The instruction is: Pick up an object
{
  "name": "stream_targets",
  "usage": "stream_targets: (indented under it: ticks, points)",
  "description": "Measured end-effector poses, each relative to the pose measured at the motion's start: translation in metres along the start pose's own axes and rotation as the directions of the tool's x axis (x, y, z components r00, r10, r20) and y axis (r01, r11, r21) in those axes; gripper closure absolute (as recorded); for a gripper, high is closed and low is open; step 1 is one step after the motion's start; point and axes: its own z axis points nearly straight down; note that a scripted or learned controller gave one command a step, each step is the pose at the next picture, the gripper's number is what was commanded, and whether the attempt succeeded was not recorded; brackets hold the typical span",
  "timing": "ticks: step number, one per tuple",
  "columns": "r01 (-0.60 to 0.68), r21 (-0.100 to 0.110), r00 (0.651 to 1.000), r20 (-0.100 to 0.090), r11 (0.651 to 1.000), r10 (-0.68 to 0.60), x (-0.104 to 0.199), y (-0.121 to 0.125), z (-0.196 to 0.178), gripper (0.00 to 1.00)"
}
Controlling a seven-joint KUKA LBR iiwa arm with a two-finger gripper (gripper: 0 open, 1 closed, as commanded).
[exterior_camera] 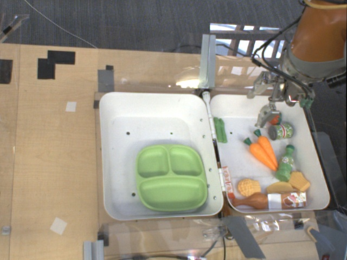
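Note:
My gripper [267, 116] hangs over the back of the right bin [234, 112], under the orange-banded wrist. A small green and red can [281, 130] lies just to its right and slightly nearer the front. An orange carrot [264, 151] lies in front of the gripper. A green bottle [286, 164] lies to the right of the carrot. I see nothing held in the gripper.
The right bin's front holds a yellow waffle-like piece [249, 187], a yellow wedge [279, 187], a tan cracker [299, 181] and a brown bottle [276, 200]. A green strip [219, 130] lies by the divider. The left bin [119, 118] holds a green compartment plate [171, 176].

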Motion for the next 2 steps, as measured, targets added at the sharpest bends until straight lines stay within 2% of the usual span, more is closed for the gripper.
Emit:
stream_targets:
  ticks: [1, 2]
  points:
    - [-0.136, 0.001, 0.991, -0.006, 0.991, 0.136, 0.061, -0.037, 0.08, 0.0]
    - [-0.164, 0.001, 0.986, 0.007, 0.986, 0.164, 0.054, -0.051, 0.168, 0.0]
